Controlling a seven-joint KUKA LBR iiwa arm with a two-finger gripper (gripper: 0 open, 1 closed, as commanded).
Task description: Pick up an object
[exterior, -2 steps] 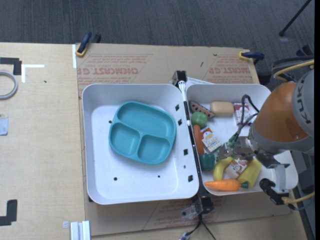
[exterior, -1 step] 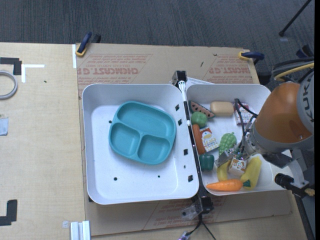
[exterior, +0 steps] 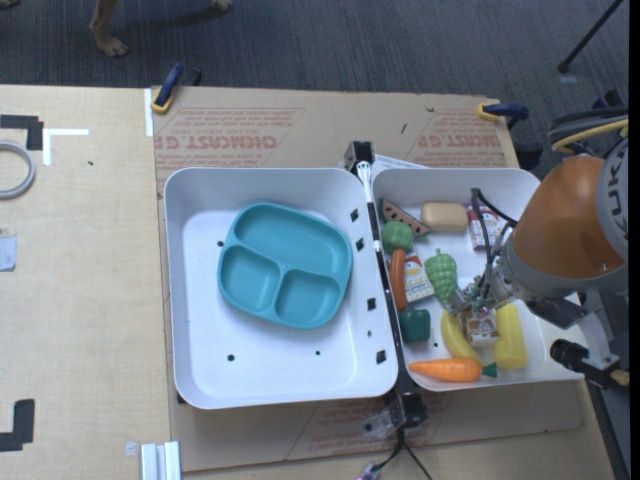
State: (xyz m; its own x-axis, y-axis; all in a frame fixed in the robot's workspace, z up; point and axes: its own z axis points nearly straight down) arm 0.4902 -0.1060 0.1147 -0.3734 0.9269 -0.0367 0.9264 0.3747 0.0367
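Arm (exterior: 580, 223) comes in from the right, orange band over the right bin (exterior: 520, 180). Gripper (exterior: 480, 298) is down low among the toy food near the bin's middle, just beside the banana (exterior: 456, 336) and the yellow pepper (exterior: 510, 336). Jaw state: can't tell, the tip is lost in clutter and nothing is visibly between them.

Right bin contents, all still lying in the bin:
- carrot (exterior: 447, 370) along the front wall
- banana just behind it, yellow pepper to its right
- green bumpy veg (exterior: 441, 273) near the middle, small packet (exterior: 417, 280) touching it on the left
- hot dog (exterior: 399, 276) along the left wall, dark green piece (exterior: 415, 323) in front of it
- round green piece (exterior: 398, 235) and melon slice (exterior: 402, 216) at the back left
- bread (exterior: 443, 215) at the back (tan, oblong)

Left bin (exterior: 190, 298) holds a teal divided plate (exterior: 285, 264), sitting flat, tilted a bit in plan. Both bins sit on cardboard (exterior: 250, 128).
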